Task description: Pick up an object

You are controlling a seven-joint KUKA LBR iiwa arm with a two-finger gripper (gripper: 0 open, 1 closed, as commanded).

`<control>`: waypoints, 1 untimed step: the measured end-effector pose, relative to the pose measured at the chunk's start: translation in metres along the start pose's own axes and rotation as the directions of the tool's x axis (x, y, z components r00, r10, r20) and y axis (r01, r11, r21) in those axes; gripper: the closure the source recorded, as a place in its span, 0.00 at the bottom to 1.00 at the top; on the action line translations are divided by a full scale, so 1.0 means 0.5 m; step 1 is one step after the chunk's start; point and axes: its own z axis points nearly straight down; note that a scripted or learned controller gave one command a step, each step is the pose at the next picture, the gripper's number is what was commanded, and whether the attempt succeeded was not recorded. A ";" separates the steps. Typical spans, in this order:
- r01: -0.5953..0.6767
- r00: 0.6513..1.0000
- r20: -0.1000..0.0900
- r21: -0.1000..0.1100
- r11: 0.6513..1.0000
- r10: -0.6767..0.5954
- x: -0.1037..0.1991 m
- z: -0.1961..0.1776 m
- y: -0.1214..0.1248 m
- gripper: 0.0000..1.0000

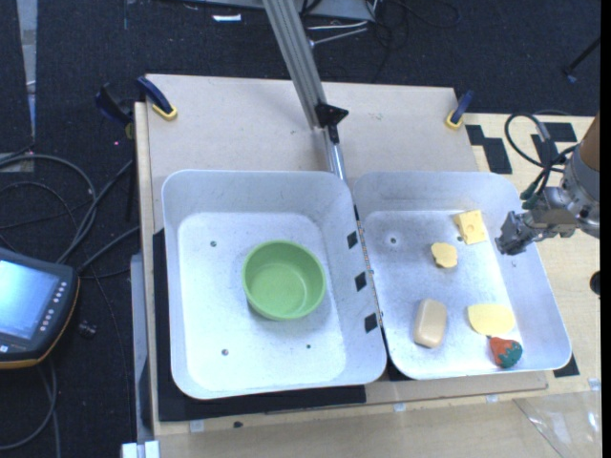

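- Dark carpet and loose cables surround the pale desk (248,122), which carries two shallow white bins side by side; a handheld pendant (24,303) glows at the left edge.
- I see the left bin (191,351) holding a single green bowl (284,280), upright, near its middle.
- Over in the right bin (401,213) lie my candidates: a small yellow block (469,226) near the far right side, a small yellow lump (444,254) just beside it, a tan bar (430,322), a flat yellow piece (491,319), and a red and teal object (506,352) touching that piece's near edge.
- My claw (513,234) hangs at the right bin's right rim, close to the yellow block; I cannot tell how far open it stands, and I see nothing held in it.
- Risk one, as I judge it: the claw sits so near the sloped wall that a straight descent could strike the rim or pinch the bin instead of an object.
- Risk two: the block and lump are small and low, so a slightly offset close may nudge them away and come up with nothing.
- Risk three: the flat piece and its red neighbour touch, so a grab there could drag both or slip off.
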 end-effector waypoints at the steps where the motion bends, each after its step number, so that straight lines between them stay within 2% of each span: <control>1: 0.000 1.000 0.000 0.000 1.000 0.000 0.000 0.000 0.000 0.00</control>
